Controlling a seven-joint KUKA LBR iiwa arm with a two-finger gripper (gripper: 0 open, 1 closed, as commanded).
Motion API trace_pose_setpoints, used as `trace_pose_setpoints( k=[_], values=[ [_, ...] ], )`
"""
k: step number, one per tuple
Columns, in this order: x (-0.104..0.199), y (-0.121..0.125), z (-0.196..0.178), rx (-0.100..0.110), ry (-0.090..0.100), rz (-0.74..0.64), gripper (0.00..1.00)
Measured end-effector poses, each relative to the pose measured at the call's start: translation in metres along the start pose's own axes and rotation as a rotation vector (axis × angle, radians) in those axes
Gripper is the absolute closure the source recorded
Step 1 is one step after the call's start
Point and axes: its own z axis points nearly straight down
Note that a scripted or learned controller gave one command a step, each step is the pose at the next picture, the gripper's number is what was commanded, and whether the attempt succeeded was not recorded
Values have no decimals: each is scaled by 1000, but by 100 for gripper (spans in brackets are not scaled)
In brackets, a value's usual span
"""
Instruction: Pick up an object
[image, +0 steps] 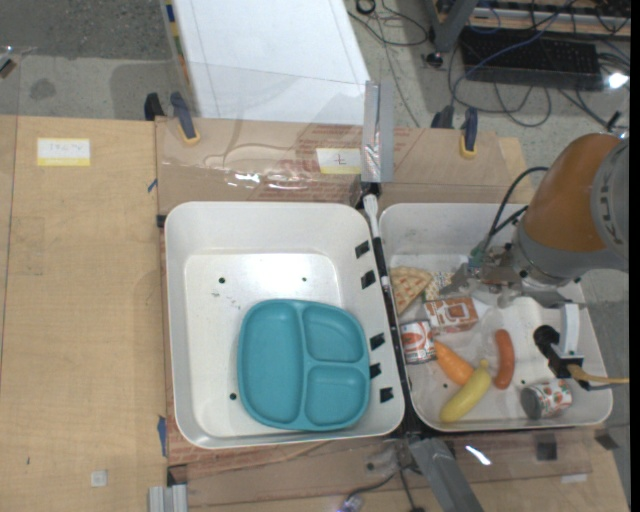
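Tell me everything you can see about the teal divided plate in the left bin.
The teal divided plate looks like smooth plastic, a rounded rectangle with three compartments: one long section on its left side and two smaller ones on the right, split by raised ridges. It lies flat and a little skewed on the floor of the left bin, toward the near right part. Nothing sits in any compartment, and it touches only the bin floor.

The left white bin (190, 300) offers open floor above and beside the teal three-compartment plastic tray (303, 365). The right white bin (590, 400) is crowded: pizza slice (408, 287), small carton (455, 314), orange carrot (453, 363), yellow banana (466, 394), red sausage (504, 358) lie close together.
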Motion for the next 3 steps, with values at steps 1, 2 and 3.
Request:
trace_pose_setpoints(
  k=[1,2,3],
  values=[
    [-18,-68,6,13,-2,0,0],
    [-20,-67,-4,10,-3,4,100],
    [47,-24,-90,13,-2,55,100]
  ],
)
